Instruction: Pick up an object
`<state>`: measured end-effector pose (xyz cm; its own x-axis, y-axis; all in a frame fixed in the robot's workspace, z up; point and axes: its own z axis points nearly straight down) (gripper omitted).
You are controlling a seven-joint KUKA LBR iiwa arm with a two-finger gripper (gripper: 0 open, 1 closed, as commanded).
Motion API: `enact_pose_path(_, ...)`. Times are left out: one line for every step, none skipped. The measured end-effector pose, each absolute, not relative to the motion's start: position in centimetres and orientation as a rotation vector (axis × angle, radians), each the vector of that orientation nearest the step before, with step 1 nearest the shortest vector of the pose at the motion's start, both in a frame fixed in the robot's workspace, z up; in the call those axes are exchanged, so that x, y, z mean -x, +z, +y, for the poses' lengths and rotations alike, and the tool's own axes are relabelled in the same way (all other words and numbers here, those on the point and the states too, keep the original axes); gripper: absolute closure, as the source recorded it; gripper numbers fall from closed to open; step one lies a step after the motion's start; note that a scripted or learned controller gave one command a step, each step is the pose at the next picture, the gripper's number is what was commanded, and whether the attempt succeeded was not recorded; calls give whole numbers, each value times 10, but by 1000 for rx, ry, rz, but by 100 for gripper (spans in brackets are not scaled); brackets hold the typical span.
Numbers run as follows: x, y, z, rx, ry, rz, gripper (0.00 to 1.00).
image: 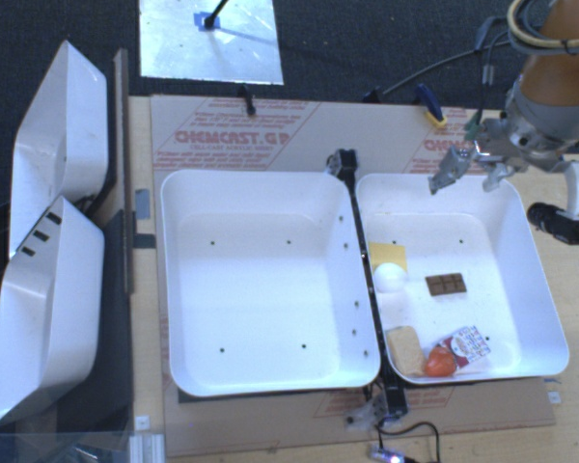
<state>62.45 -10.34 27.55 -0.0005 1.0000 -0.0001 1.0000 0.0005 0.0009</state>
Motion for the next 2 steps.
enact_pose_path(-572,195,-142,-2230,-7,2220,0)
enact_pose_path(-523,85,-153,-2230,-9,2224,0)
